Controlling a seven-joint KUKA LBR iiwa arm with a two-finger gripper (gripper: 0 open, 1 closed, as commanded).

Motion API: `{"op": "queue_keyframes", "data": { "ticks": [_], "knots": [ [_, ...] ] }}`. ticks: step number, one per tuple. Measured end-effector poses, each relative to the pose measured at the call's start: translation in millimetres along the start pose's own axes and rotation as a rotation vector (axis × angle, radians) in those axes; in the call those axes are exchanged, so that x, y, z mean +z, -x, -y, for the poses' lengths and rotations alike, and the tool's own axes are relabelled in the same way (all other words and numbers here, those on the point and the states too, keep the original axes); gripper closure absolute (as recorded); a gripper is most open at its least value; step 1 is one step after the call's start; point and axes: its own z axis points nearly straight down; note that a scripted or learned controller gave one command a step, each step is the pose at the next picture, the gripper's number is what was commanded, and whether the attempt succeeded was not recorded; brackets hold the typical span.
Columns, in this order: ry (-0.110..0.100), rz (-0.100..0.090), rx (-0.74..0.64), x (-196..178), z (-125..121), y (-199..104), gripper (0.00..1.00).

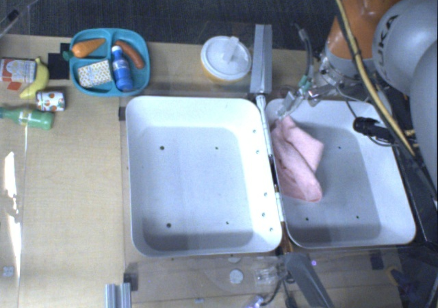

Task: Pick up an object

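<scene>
- Jaws (pixel 291 103) sit over the far left corner of the right bin (pixel 383 228), and you can see them pinched on the top end of the pink cloth (pixel 298 158).
- Cloth hangs from that pinch and trails down along the bin's left wall; you'll find its lower end lying on the bin floor, just beside the divide between the two bins.
- Arm (pixel 404 33) comes in from your right, grey, with the orange band (pixel 359 5) above the wrist and cables running down past it.
- Left bin (pixel 144 231) lies touching the right one along their shared edge.
- Beyond the bins on the bench (pixel 61 217) you have a white lidded cup (pixel 226 59) near the far end of the divide.
- Further left sits a blue tray (pixel 142 60) with compartments holding small toy foods and a blue bottle (pixel 121 67).
- At the bench's far left you see a banana (pixel 37 79), a small can (pixel 50 100), a green bottle (pixel 27 118) lying flat and a little carton (pixel 17 71).
</scene>
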Motion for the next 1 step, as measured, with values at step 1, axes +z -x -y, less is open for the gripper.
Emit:
{"op": "queue_keyframes", "data": {
  "ticks": [1],
  "knots": [
    [-0.002,-0.001,-0.231,-3.9,-3.8,-8.9,0.00]
  ]
}}
